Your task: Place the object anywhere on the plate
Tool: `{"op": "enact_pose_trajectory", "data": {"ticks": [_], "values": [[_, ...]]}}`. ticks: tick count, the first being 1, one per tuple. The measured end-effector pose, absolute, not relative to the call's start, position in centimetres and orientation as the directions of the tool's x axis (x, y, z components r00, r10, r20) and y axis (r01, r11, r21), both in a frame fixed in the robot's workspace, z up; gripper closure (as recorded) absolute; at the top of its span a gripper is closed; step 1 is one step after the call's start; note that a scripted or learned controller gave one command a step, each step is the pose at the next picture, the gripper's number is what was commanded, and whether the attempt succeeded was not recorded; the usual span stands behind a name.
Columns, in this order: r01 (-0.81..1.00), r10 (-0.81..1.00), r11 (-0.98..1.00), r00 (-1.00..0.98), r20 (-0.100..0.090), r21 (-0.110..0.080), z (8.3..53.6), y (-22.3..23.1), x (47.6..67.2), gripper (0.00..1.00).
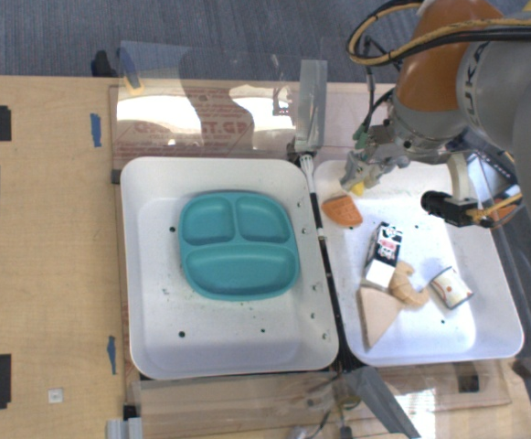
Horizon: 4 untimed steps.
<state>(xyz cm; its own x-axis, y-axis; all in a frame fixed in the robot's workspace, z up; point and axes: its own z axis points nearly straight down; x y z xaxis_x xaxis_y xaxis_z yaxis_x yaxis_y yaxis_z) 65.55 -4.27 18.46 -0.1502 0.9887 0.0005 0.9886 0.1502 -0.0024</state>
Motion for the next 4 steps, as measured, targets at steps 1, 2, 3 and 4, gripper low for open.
{"op": "enact_pose_trajectory", "data": {"ticks": [1, 2, 3, 4], "values": [[0.988, 0.988, 0.157, -0.157, 0.003, 0.000, 18.5, 2.3, 59.4, 1.00], [0.999, 0.999, 0.050, -0.050, -0.015, 0.018, 16.7, 4.1, 59.7, 1.00], [0.996, 0.996, 0.090, -0.089, -0.026, 0.024, 16.5, 4.4, 59.5, 1.00], [0.994, 0.994, 0.108, -0.107, -0.031, 0.029, 16.3, 4.5, 59.4, 1.00]]}}
